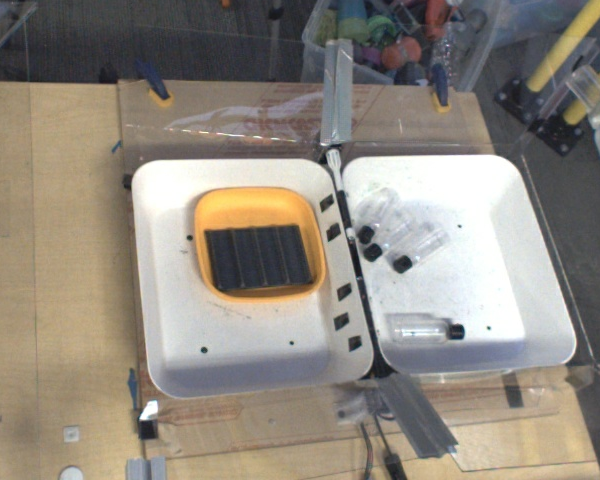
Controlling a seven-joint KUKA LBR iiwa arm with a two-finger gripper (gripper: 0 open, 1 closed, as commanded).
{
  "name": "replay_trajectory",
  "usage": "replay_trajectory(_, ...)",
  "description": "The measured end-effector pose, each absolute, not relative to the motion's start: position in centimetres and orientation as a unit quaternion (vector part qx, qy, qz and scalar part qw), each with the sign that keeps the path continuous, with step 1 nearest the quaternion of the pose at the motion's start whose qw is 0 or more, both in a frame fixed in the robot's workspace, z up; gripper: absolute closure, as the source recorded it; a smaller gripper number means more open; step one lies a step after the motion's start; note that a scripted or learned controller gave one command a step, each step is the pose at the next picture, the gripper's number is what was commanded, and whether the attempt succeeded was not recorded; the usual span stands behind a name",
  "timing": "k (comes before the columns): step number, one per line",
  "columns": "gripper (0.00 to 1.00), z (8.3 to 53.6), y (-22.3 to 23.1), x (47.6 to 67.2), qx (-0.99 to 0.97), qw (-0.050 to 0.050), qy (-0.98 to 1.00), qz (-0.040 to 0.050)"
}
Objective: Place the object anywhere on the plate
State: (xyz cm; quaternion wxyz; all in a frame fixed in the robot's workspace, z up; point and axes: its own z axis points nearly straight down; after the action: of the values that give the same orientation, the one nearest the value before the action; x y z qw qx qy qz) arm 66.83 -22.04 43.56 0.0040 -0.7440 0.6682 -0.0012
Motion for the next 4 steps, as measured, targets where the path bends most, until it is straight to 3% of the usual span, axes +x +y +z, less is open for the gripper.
replay_trajectory(2,1.00,43.5,-20.2,66.9,-0.930,0.003,0.366,-0.0016)
replay_trajectory(4,1.00,43.4,-21.8,66.8,-0.995,0.003,0.097,-0.0005)
